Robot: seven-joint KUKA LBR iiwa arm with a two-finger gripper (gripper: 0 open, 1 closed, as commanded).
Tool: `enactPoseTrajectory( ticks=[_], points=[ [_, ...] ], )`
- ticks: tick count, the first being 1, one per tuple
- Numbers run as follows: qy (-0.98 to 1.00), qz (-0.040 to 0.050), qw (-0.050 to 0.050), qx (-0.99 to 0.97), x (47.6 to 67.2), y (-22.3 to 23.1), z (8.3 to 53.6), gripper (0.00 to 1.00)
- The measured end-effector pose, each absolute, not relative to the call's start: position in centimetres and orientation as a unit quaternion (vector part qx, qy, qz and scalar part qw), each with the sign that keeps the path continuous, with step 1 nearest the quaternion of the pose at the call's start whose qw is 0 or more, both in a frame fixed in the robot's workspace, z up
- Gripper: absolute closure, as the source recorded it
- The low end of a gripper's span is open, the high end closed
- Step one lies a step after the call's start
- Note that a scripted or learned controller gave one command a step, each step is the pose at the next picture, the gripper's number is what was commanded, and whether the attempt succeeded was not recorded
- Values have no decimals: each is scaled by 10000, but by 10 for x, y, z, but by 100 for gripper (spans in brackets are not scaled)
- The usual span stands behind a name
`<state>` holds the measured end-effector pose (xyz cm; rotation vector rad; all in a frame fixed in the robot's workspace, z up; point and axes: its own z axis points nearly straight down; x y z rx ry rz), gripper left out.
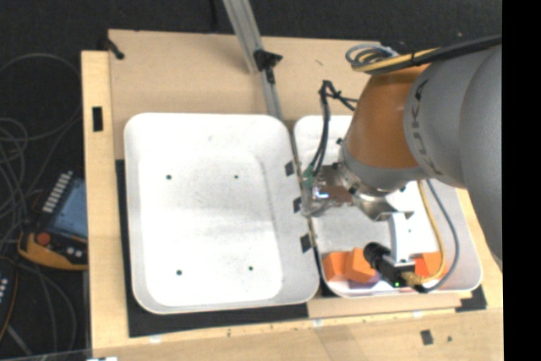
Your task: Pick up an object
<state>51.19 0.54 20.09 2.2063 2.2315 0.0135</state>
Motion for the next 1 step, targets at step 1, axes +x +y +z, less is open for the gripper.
enactPoseTrajectory(
  ticks=[1],
  points=[
    [7100,11,-2,7042,527,59,196,100]
  ],
)
